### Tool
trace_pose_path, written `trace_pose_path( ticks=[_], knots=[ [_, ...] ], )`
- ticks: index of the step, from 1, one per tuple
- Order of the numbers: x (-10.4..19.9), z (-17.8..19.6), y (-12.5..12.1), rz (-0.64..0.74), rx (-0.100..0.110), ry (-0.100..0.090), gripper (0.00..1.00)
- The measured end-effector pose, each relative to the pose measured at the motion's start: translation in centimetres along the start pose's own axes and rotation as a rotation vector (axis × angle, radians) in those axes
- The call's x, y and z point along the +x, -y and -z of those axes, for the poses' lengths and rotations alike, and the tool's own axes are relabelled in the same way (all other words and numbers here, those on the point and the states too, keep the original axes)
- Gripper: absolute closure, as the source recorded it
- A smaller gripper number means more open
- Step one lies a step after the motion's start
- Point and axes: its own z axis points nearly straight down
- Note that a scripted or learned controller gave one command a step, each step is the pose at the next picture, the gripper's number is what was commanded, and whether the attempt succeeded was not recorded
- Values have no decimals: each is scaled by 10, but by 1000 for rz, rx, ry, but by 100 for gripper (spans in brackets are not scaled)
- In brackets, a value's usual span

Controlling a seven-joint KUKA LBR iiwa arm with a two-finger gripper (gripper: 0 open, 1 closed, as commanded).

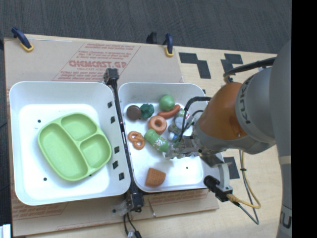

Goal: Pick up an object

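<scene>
I see my gripper (174, 145) low in the right bin (195, 180) — green toy (157, 142) at its nine o'clock — finger state unreadable.

Gripper (174, 150) low over toys, right bin (190, 180)

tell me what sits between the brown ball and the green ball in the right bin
In the camera view, a dark green broccoli-like piece lies between the brown ball and the green ball, close beside the brown one, in the right bin.
</scene>
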Motion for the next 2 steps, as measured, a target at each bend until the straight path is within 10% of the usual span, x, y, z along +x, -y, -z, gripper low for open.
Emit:
trace_pose_path(
  ticks=[2],
  knots=[
    [0,20,-2,13,-1,3,100]
  ],
)
